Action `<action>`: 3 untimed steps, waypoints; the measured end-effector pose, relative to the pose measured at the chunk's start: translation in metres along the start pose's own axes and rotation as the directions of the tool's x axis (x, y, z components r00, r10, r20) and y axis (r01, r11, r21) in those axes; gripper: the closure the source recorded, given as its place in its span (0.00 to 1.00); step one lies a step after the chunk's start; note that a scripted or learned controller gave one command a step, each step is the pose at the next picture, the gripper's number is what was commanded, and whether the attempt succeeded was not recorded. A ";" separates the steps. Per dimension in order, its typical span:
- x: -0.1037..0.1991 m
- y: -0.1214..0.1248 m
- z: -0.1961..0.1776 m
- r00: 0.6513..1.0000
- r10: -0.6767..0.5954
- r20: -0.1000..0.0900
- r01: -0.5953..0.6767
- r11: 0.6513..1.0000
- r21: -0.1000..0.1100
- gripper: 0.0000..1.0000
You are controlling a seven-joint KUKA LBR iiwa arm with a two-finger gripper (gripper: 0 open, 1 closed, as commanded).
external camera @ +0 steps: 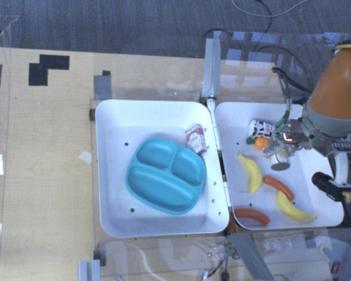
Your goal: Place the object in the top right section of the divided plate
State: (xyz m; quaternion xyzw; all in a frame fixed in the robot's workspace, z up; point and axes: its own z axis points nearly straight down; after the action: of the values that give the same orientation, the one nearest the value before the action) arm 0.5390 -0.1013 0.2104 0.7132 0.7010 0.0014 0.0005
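A blue divided plate (165, 175) lies in the left white bin (114, 157), with its top right section (188, 165) bare. My gripper (278, 152) hangs low over the upper middle of the right bin (327, 215). It is just right of a small orange item (261, 143) and a black-and-white carton (260, 126). A yellow banana (253, 172) lies below and left of the gripper. I see nothing clearly held.
The right bin also holds a second banana (292, 208) and two red sausages (279, 187) (251, 216). A red-and-white packet (196, 138) leans against the left bin's right wall, just above the plate. A metal divider (210, 69) stands between the bins at the back.
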 end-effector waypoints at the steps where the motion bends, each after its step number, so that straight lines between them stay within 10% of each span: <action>1: -0.082 -0.051 0.007 0.999 0.049 0.002 -0.049 0.999 0.002 1.00; 2: -0.082 -0.051 0.007 0.999 0.050 0.002 -0.050 0.999 0.002 0.00; 3: -0.081 -0.049 -0.004 0.999 0.045 0.002 -0.045 0.999 -0.001 1.00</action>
State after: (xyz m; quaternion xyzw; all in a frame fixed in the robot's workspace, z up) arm 0.4882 -0.1819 0.2140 0.7287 0.6849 0.0008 0.0015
